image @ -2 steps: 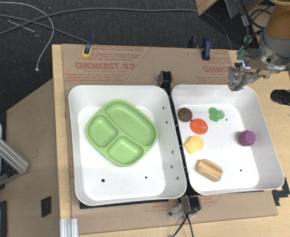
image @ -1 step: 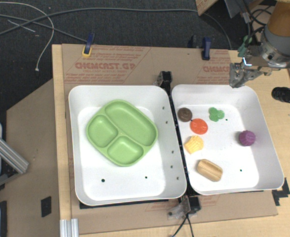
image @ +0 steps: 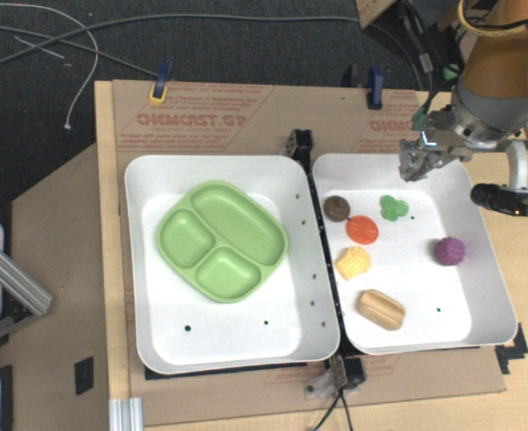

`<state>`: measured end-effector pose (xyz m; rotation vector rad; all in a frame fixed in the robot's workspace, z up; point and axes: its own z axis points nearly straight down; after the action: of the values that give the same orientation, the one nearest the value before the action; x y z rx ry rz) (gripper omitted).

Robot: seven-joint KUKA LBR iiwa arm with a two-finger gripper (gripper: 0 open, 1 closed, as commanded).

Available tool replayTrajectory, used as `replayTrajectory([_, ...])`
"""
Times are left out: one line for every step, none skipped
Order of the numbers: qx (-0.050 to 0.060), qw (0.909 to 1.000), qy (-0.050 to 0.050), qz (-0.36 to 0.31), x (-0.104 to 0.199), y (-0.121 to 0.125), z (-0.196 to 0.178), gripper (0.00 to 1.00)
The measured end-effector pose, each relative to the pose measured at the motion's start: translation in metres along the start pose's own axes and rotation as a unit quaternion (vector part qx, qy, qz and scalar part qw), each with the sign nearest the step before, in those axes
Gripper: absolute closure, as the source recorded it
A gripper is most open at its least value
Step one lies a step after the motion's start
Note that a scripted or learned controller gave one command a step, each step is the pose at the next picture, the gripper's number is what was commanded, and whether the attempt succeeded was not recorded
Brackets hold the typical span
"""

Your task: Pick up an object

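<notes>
The right bin holds several small toy foods: a brown round piece, an orange-red piece, a green piece, a yellow piece, a tan bread-like piece and a purple piece. My gripper hangs over the bin's far edge, above and slightly right of the green piece. Nothing shows between its fingers. The grey wrist and orange arm rise to the upper right.
The left bin bears a green divided plate. A black clamp sits between the bins at the back. Two blue clips hold the cardboard base. Cables trail across the dark floor at top left.
</notes>
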<state>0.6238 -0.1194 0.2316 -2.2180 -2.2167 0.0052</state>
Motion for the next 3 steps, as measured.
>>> replayTrajectory([0.000, 1.0000, 0.000, 0.000, 0.000, -0.008, 0.059, 0.00])
replayTrajectory([0.000, 1.0000, 0.000, 0.000, 0.008, -0.011, 0.104, 0.00])
replayTrajectory([-0.004, 1.0000, 0.000, 0.000, 0.007, -0.009, 0.090, 1.00])
